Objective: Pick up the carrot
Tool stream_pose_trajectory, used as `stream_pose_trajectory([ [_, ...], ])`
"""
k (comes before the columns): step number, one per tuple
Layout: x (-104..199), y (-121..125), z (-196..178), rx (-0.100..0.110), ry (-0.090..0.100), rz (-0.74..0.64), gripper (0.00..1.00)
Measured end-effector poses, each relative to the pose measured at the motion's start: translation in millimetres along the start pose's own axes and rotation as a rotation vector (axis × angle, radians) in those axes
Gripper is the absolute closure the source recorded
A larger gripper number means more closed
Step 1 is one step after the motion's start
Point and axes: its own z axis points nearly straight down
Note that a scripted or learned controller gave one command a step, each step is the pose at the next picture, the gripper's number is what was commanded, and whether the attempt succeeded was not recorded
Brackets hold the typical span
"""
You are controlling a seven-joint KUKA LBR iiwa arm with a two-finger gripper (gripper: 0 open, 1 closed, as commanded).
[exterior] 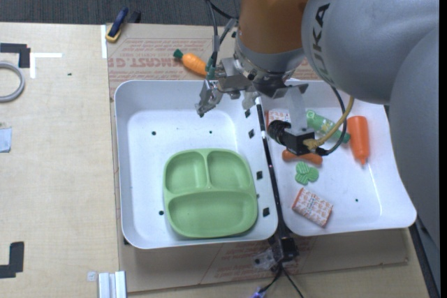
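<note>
Far left of the claw, on the bare desk [56,171]: a ring of tape [8,81] at the edge, well apart from any work. Nearer, above and left of the claw: a small blue-and-yellow object [117,23] at the corner of the cardboard sheet [150,56] under the bins.

Just up and left of the claw, lying on that cardboard outside both bins: the carrot [190,61], orange with a green top, close to the back rim of the left bin [140,150]. Probably out of easy reach of a straight drop into a bin, hence a target needing a shift back and left.

Below the claw, in the left bin: a green divided plate [209,192], three compartments, nothing in them.

Claw [227,102] hanging low over the back of the left bin near the wall shared by the bins, fingers apparently spread, nothing between them. Poised rather than grasping, to judge by the gap.

Right of the claw, in the right bin [377,206]: a red-and-white packet [279,116], a green bottle [321,123], a green ridged piece [306,173], a wrapped snack pack [311,207], and farthest right an orange tapered piece [357,138], possibly a second carrot. Loosely scattered, mostly apart.
</note>
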Motion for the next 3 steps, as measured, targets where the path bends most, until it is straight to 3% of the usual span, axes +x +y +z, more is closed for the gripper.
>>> stream_pose_trajectory([
  [1,-44.7,71.7,6.1,0.0,0.0,-0.053,0.0],
  [2,12.2,87.9,37.4,0.001,0.0,0.219,0.0],
  [3,51.2,95.0,-68.2,0.001,0.0,0.384,0.0],
])
